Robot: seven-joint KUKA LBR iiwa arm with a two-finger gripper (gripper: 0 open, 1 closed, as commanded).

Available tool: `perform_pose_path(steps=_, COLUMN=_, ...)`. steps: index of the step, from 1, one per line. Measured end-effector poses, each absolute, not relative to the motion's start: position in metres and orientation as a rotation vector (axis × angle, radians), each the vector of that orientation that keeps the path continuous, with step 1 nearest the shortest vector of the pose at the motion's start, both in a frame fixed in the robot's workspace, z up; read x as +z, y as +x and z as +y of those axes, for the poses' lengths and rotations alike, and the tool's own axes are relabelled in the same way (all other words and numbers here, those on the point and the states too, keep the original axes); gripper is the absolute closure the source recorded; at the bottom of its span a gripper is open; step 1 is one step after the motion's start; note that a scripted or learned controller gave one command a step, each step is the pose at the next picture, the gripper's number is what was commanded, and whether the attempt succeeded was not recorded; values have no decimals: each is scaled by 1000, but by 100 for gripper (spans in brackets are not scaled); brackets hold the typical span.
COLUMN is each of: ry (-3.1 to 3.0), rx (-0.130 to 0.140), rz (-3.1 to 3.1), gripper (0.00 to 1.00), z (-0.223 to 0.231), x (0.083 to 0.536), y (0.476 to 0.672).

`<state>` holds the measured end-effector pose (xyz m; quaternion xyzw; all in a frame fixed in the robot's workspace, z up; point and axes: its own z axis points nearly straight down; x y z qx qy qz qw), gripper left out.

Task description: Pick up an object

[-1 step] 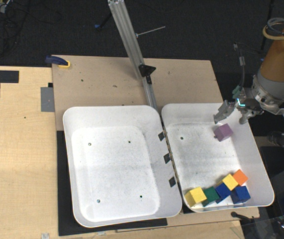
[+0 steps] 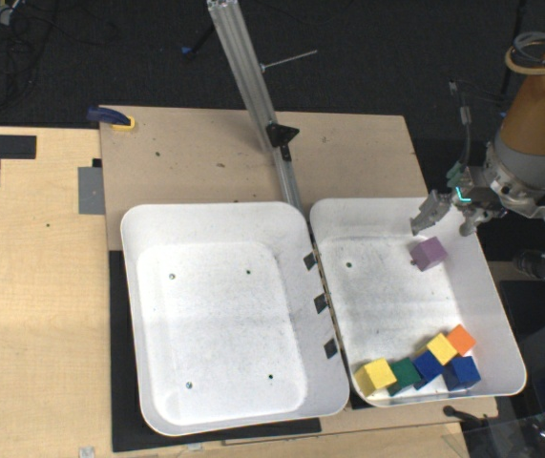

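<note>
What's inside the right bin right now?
The right bin holds a purple block alone near the gripper, and a near-corner cluster: yellow, green, blue and orange blocks. Anything beneath that cluster is covered.

The counter [image 2: 205, 156] carries two white bins side by side: the left bin [image 2: 148, 232] and the right bin [image 2: 387, 218].

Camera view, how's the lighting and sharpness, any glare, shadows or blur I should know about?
In the camera view, light is even on the right bin; the left bin has a soft shaded band along its upper half, no harsh glare. The purple block and corner blocks look crisp; the gripper is slightly soft. The background beyond the bench is dark.
</note>
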<state>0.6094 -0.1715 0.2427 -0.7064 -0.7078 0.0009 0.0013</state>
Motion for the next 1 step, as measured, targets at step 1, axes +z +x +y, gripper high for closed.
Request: perform_pose_path(steps=1, ry=-2215, rx=8, rz=-2216, gripper=0, z=-168, x=184, y=599)
